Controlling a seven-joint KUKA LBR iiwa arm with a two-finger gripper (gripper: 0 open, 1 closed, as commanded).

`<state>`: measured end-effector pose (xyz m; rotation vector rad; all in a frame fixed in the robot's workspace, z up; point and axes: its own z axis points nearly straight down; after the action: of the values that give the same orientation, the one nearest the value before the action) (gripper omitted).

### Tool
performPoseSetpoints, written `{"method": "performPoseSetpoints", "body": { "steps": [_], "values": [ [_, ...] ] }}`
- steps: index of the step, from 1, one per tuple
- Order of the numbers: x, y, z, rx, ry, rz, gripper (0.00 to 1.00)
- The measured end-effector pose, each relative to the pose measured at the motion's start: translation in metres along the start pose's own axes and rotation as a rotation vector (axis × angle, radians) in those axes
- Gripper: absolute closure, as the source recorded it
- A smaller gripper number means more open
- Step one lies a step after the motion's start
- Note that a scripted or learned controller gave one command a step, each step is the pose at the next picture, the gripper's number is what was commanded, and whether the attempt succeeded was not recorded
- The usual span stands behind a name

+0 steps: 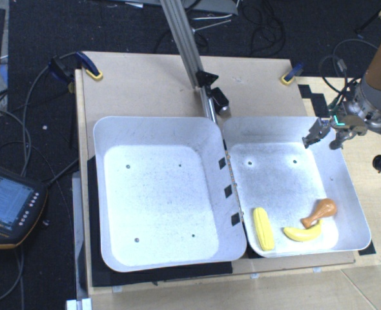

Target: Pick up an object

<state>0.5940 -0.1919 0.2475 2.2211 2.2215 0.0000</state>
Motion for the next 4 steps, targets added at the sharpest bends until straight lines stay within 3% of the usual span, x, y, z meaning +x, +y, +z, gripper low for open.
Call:
{"method": "performPoseSetpoints", "body": {
  "steps": [1, 4],
  "values": [
    [0.000, 0.000, 0.000, 0.000, 0.000, 0.000, 0.00],
    [-0.008, 0.014, 0.155, 0.005, 0.001, 0.000, 0.00]
  ]
}}
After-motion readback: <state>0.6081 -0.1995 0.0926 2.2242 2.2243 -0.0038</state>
